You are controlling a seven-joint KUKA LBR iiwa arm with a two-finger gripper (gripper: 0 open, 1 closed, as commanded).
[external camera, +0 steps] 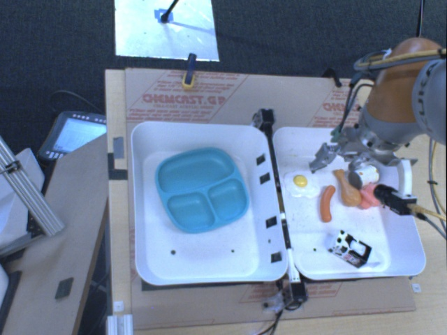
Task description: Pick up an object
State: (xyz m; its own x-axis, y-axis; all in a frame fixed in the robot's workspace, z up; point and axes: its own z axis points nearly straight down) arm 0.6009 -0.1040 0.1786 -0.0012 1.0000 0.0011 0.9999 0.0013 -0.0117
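Overhead slanted view of a two-bin picking station. The grey arm with its orange band enters from the right and hangs over the far part of the right-hand shallow white bin. The gripper sits low above the bin floor, just behind the toy fried egg with a yellow yolk; whether it is wide or narrow cannot be told, since its tip is small and seen against cluttered metalwork. Nothing can be seen held.

The candidate objects lie loose in the right-hand bin, all within the arm's reach. The egg lies near the dividing wall. Just beside it lies an orange toy sausage, and next to that a tan drumstick-shaped toy touching a pink soft piece. A small black-and-white patterned block rests apart, toward the near edge. The egg is judged the likeliest target, being nearest the gripper.

The left-hand shallow white bin holds a light blue plastic tray with three compartments, lying flat and turned slightly askew.

Both bins rest side by side on a sheet of printed brown cardboard covering the worktop, joined by a black clip strip. Dark carpet surrounds the station, with a shiny metal plate beyond it and a handheld control pendant at left.
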